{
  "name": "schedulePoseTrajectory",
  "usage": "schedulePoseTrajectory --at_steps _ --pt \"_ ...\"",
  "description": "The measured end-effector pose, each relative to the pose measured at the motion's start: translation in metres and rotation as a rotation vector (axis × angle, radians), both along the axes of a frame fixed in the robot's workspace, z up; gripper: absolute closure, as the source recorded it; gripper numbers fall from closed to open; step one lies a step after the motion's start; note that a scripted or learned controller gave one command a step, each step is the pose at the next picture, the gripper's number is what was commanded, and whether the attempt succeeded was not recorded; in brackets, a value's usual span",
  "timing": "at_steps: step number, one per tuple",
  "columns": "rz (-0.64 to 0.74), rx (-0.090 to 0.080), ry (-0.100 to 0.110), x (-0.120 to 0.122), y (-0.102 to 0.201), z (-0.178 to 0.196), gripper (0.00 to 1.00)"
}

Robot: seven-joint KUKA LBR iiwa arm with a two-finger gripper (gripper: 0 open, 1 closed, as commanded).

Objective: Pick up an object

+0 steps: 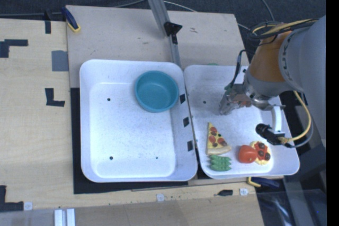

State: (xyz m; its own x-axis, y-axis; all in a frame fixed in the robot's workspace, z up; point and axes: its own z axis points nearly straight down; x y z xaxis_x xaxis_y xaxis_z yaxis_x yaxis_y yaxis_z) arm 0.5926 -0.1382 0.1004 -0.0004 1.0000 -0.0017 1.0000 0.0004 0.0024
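Observation:
My gripper (pixel 226 107) hangs low over the middle of the right bin (pixel 207 82), fingers pointing down and left, with nothing visible between them. A pizza slice toy (pixel 215 139) lies below it toward the bin's front. Beside the slice's front end sits a green leafy toy (pixel 220 163). A red tomato (pixel 246 153) and a yellow piece with red dots (pixel 261 151) rest at the bin's front right. A blue bowl (pixel 156 91) stands in the left bin (pixel 100 129), at its back right.
A metal pole (pixel 159 2) slants down from the top to the seam between the bins. Cables (pixel 265 29) loop behind the arm at the right. A black connector (pixel 267 134) hangs over the right bin's right edge.

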Motion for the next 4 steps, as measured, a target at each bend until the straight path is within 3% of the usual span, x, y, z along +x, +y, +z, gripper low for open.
schedulePoseTrajectory --at_steps 3,4 --pt "0.0 0.001 0.0 0.006 0.006 0.163 1.0" --pt "0.003 0.002 0.003 0.009 0.062 0.165 1.0"
